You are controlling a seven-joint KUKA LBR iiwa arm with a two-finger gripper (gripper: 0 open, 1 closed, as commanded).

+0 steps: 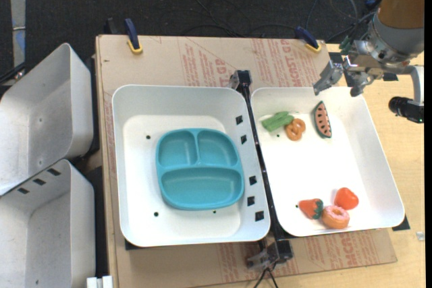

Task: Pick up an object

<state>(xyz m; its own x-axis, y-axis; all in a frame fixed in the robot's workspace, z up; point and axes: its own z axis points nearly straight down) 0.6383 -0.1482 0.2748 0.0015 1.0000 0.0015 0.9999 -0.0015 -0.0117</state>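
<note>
The right bin (364,165) holds a green leafy piece (276,121), an orange pretzel (295,129) and a watermelon slice (321,120) near its far end. A red-and-green vegetable (311,208), a pink doughnut (335,216) and a red pepper (346,198) lie at its near end. My gripper (342,80) hangs open above the bin's far right corner, just beyond the watermelon slice, with nothing between its fingers.
The left bin (128,145) carries a teal divided plate (200,168). A black divider (253,145) runs between the bins. Two blue-and-yellow clamps (133,36) (308,40) hold the cardboard at the back. Spare white bins (40,165) stand at the left.
</note>
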